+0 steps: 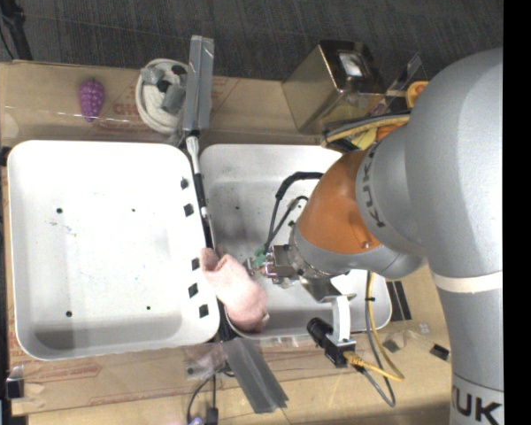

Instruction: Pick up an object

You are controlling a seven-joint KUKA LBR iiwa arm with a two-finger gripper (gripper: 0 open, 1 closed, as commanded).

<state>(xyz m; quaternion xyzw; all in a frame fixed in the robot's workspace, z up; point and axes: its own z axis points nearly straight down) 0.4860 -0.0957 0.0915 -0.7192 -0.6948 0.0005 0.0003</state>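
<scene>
A soft pink object [236, 292] lies in the right bin [248, 175], against its near-left corner by the divider. The grey arm with its orange band [336, 215] reaches in from the right and hangs over the right bin. Its gripper [274, 264] points left, just right of the pink object and close to its upper edge. Whether anything sits in the gripper is hidden by the wrist.
The left bin [97, 246] is bare white with a few dark specks. Behind the bins on the bench are a purple object [91, 98], a white coiled piece [164, 91] and a brass-coloured box [336, 82]. A grey bar [197, 87] runs back from the divider.
</scene>
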